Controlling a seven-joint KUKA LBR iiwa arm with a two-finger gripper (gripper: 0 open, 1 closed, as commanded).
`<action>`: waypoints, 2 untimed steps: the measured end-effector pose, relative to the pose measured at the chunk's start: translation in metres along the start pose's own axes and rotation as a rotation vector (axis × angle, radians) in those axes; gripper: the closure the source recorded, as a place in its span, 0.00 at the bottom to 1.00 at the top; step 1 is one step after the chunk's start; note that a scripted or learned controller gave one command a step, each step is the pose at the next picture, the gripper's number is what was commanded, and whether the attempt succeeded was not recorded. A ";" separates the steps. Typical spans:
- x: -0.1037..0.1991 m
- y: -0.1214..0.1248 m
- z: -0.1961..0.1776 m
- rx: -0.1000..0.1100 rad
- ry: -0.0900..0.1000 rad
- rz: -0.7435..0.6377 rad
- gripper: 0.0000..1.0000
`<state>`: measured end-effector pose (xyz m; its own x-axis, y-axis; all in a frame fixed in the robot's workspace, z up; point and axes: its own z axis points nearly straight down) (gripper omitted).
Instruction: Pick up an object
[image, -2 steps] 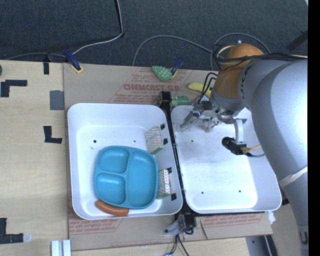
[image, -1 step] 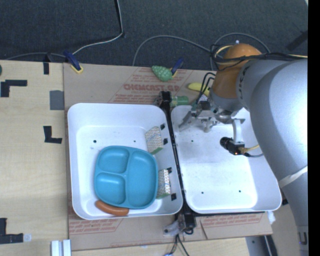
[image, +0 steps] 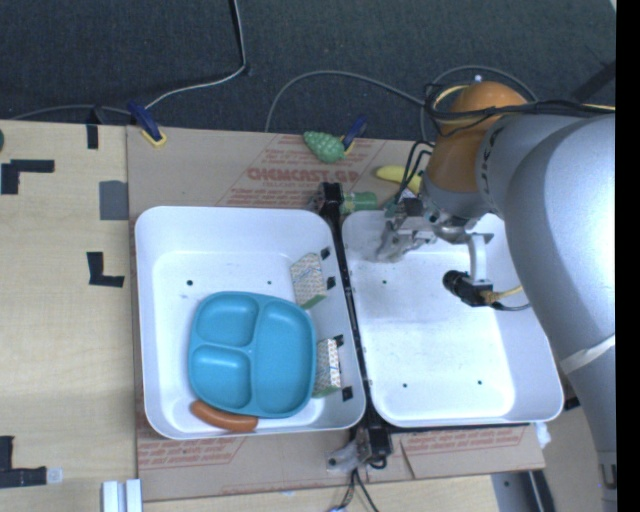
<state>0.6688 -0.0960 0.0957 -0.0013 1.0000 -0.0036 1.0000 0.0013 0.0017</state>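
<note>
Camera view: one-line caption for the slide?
KUKA arm's hand hovers over the right bin; left bin holds a blue divided plate and an orange sausage.

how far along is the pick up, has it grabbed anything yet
Nothing looks picked up yet. The blue plate, the orange sausage and the small packets lie in the left bin. The gripper sits over the back of the right bin, with nothing seen between its fingers. The whole grasp is left.

The blue plate (image: 252, 354) hides part of the orange sausage (image: 224, 418) and sponge (image: 326, 366).
</note>
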 end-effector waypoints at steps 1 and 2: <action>0.013 -0.051 -0.090 0.001 0.003 0.000 1.00; 0.082 -0.094 -0.089 0.004 0.004 -0.001 1.00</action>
<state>0.5744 -0.0133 0.1838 -0.0023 1.0000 0.0008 1.0000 0.0023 -0.0019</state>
